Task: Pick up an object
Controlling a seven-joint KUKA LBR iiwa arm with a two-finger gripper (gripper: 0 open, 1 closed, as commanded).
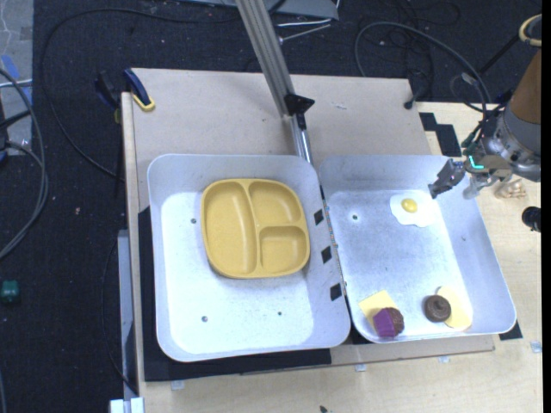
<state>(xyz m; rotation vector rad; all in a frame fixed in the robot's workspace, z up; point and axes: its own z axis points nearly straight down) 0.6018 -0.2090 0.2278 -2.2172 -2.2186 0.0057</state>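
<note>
- Fried egg (411,209) lies flat in the right bin (482,256), at nine o'clock from the gripper (459,181).
- Jaws look apart, empty.
- Descend centred, pinching its yolk.

Surfaces as I read them: divided yellow tray (256,228), frame centre-left, smooth plastic with soft sheen. Two white bins (181,317), matt, faintly scuffed. Counter (215,114), pale matt board. Slanted pole (263,37), top centre, brushed metal. Fried-egg toy (411,210), centre-right, glossy plastic.

A tan bench (215,110) stands on dark floor (69,231) strewn with black cables (60,127).
</note>
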